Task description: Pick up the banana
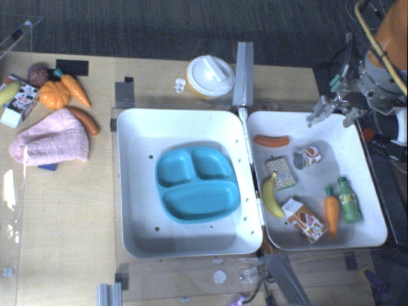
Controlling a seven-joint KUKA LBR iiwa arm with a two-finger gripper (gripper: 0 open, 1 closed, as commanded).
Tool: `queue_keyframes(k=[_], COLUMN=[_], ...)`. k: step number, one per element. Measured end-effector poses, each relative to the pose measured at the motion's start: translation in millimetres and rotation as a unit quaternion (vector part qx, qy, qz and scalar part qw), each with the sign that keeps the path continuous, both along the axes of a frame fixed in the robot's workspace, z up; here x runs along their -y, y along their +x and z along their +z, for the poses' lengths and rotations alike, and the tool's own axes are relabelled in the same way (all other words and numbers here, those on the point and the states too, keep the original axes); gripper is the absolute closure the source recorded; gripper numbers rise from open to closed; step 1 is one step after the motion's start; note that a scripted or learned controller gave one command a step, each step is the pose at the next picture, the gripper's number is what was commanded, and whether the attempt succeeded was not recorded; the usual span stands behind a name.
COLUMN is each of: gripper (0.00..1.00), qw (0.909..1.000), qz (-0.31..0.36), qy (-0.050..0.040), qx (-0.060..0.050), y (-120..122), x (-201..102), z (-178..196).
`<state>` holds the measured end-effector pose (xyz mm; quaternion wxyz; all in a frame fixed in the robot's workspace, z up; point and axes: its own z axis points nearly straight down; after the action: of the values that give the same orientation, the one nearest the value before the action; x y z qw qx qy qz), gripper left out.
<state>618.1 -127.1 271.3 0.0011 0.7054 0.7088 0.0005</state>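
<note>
The yellow banana (271, 196) lies in the right bin (370, 234), against its left wall and curved along it. My gripper (334, 113) hangs over the far right part of that bin, well up and to the right of the banana. Its two fingers (318, 112) are spread apart with nothing between them, so it is open.
Around the banana lie a checked packet (281, 173), a small carton (305, 220), a carrot (331, 215), a green bottle (347, 199), a can (307, 157) and a sausage (271, 141). The left bin (134, 222) holds a blue divided plate (199, 182). A white lidded bowl (211, 75) stands behind the bins.
</note>
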Motion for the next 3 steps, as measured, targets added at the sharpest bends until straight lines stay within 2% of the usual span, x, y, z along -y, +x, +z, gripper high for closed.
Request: queue_keyframes(k=[1,2,3], gripper=[0.00,0.00,0.00], qw=[0.9966,0.9923,0.9975], qz=[0.082,0.124,0.070], qy=[0.0007,0.0004,-0.0017], qx=[-0.001,0.000,0.008], y=[-17.6,-64.6,-122.2], x=[-7.2,-39.5,-29.2], z=[-111.2,-178.6,-180.5])
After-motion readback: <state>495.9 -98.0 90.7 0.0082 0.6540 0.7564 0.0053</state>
